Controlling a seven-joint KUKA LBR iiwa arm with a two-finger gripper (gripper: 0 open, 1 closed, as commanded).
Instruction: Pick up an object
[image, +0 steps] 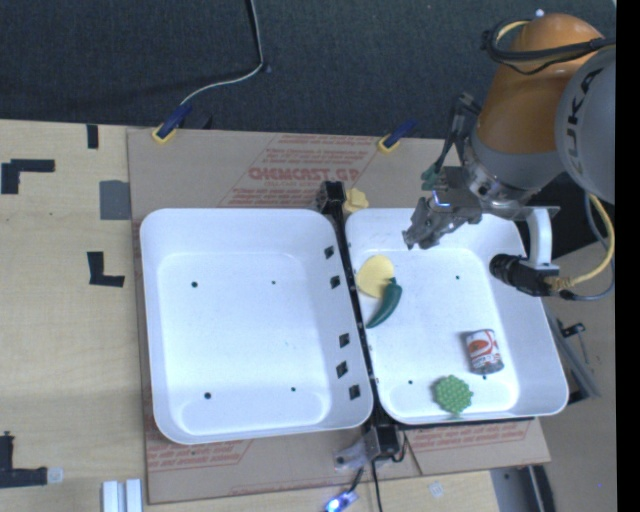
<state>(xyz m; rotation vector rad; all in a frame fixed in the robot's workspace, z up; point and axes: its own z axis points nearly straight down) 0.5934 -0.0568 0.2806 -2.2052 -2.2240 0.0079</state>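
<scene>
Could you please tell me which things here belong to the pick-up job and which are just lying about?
Belongs to the job:
gripper
yellow piece
green pepper
red can
green round piece
right bin

Just lying about:
left bin
blue clamps
cardboard sheet

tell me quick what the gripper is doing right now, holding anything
gripper: above the right bin's far end, nothing visible between its fingers; open or shut cannot be told.

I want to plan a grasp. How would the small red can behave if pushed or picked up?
The can lies on its side in the right bin, so it may roll when pushed. It looks rigid. Its round, probably smooth wall could slip.
</scene>
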